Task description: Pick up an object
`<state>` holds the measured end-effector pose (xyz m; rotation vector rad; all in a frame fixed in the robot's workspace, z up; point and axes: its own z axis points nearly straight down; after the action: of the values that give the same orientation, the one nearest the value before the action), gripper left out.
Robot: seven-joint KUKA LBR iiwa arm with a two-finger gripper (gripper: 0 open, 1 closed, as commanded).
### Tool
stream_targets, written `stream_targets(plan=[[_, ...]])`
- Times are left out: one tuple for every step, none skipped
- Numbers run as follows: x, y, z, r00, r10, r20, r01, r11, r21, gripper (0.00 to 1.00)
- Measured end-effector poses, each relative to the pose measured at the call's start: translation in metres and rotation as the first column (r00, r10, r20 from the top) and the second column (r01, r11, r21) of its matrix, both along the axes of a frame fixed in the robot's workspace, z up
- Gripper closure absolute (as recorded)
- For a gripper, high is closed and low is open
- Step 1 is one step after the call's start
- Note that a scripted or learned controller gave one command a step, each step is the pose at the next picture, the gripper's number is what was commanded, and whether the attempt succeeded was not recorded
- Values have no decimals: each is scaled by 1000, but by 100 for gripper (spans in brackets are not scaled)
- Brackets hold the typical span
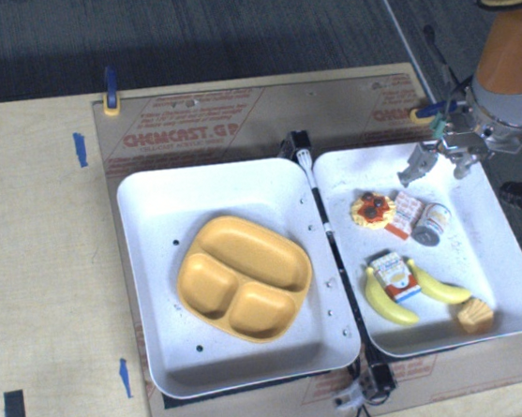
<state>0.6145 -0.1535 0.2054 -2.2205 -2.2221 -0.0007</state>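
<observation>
Bench (46, 305) of pale wood, seen from above at a slant; dark carpet-like floor (219, 19) beyond its far edge. Black square marks near the bench's left edge, blue tape strips (80, 149) left of the bins, a yellow-and-blue clamp (111, 91) at the far edge of a brown printed board (231, 121) that lies under both bins.

Left bin (149, 217): white, shallow, holds one yellow tray (242, 278) with three compartments, sitting about mid-bin, slightly tilted in plan.

Right bin (514, 266): white. Near its far edge, middle: red-and-yellow toy (372, 209), a red-white box (403, 214) just beside it, a small can (430, 224) touching the box on its right. Toward the near edge: two bananas (385, 299), a small carton (395, 276) lying across them, and an orange lump (475, 315) at the near right corner.

Gripper (439, 160) over the right bin's far right corner, above the surface, apart from every object. Fingers (414, 170) spread apart, nothing between them. Arm enters from the right, orange band (507, 55) visible. Thin grey cable (399, 25) runs diagonally across the floor.
</observation>
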Motion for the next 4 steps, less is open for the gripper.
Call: stream_targets(plan=[[-31, 3, -93, 1000, 0, 21, 0, 1000, -10, 0], [-92, 34, -120, 1000, -2, 2, 2, 1000, -1, 0], [-90, 34, -109, 1000, -2, 8, 2, 1000, -3, 100], [-90, 34, -109, 1000, -2, 8, 2, 1000, -3, 0]])
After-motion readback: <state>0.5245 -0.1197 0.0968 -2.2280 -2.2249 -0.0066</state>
